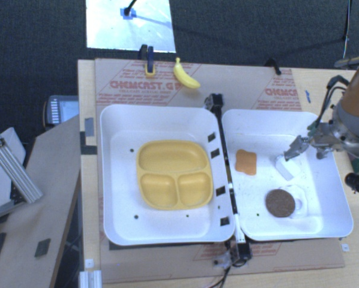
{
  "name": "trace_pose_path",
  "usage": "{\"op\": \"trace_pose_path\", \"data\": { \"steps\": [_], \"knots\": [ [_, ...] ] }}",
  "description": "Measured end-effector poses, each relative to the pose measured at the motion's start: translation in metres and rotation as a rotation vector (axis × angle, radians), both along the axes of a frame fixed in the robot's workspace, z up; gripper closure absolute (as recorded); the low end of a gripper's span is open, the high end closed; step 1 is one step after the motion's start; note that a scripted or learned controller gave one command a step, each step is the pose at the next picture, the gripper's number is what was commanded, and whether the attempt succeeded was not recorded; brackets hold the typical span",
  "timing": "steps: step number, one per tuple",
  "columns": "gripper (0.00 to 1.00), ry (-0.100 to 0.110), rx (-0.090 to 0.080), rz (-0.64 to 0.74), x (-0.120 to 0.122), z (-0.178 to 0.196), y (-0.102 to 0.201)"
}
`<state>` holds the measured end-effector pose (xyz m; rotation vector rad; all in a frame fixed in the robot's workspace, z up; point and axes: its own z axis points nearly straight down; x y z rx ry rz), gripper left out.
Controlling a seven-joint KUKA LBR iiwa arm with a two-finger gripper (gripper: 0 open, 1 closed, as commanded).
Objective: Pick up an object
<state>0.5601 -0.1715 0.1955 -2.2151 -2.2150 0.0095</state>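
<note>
I see the pincer (293, 150) reaching in over the right bin (329, 224), its grey metal fingers (296, 146) slanting down and to the left from the wrist. I cannot tell how far they are parted at this angle, and nothing shows between them.

Just below the tips lies a small white block (283, 169), flat and oblong, hard to pick out against the glossy white plastic floor; whether the tips touch it I cannot say. To the left of the pincer, near but apart, sits an orange piece (246, 162), a flat rounded square with a matte face. Further below the pincer, past the block, rests a brown disc (280, 203), round with a rough speckled surface.

Well to the left, across the black hinged divider (223, 167), the left bin (116, 131) holds a yellow tray (173, 174), smooth plastic with rounded corners and three hollows: one wide one above, two smaller ones below.

Up and far left of the pincer, outside the bins, a curved yellow banana (186, 77) lies on the printed brown cardboard (245, 83), beside a yellow clamp (150, 62).
</note>
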Motion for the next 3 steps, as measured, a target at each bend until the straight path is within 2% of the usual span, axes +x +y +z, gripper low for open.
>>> {"op": "trace_pose_path", "data": {
  "steps": [1,3],
  "knots": [
    [0.0,-0.012,-0.002,0.003,0.003,0.006,0.0],
    [0.0,-0.008,-0.001,0.002,0.008,-0.107,0.0]
  ]
}}
